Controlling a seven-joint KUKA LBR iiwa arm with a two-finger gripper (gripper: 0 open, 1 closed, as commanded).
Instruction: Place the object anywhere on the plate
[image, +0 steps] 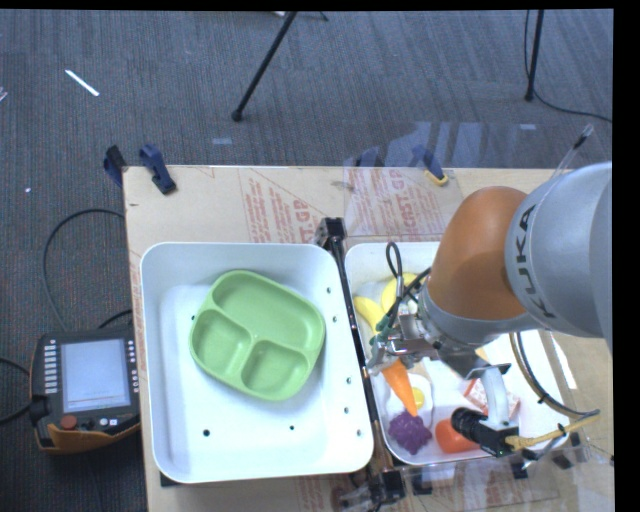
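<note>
Green plate (257, 335) sits in our left bin (160, 300); our gripper (392, 345) hovers above toy food (402, 385); jaw state unclear.

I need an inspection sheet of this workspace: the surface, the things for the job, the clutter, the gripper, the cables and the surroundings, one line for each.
Surface: bench of printed board bears two white bins, left bin and right bin.
Job's things: green plate with three compartments lies in the left bin, nothing on it; the right bin holds a carrot, a yellow piece, purple grapes and an orange-red piece.
Clutter: blue clamps on the bench's far edge.
Gripper: gripper is low over the right bin, above the carrot; finger state hidden.
Cables: black cable on the floor at left; cable loop beside the arm.
Surroundings: grey carpet; teach pendant at left; stand legs at top.
</note>
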